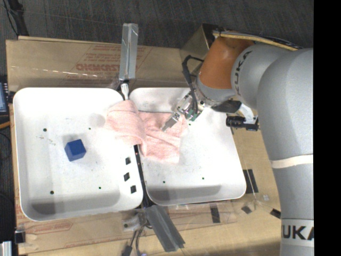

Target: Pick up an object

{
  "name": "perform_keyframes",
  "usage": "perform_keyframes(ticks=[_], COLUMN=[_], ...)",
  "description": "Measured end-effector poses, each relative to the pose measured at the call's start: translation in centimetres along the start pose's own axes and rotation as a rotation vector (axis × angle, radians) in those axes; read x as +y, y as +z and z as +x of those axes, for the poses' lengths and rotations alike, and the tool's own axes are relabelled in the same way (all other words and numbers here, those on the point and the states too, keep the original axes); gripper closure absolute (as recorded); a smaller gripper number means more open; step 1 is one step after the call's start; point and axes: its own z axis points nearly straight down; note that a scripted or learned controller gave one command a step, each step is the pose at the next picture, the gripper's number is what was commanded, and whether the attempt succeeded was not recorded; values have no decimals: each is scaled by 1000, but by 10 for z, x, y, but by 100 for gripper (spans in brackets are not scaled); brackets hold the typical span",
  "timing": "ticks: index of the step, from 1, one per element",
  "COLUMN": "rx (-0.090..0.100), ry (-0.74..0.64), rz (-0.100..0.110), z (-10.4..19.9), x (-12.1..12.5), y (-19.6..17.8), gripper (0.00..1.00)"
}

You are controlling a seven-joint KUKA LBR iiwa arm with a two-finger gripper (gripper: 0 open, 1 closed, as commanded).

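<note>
Camera view: we see the gripper (178,119) low over the pink cloth (145,131), which drapes across the rims between both bins; finger state we cannot tell. Blue cube (75,149) sits in left bin (32,159).

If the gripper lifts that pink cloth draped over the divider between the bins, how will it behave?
The pink cloth lies crumpled and folded across both bins, so it is probably floppy and would hang and trail when lifted. It looks thin, so likely light. Pushed, it would probably bunch rather than slide.
</note>
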Motion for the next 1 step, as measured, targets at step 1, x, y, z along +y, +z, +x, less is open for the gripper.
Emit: perform_keyframes(ticks=[1], rx=[-3], ry=[-4], rz=[-1], z=[-1], x=[1], y=[-12], gripper=[100])
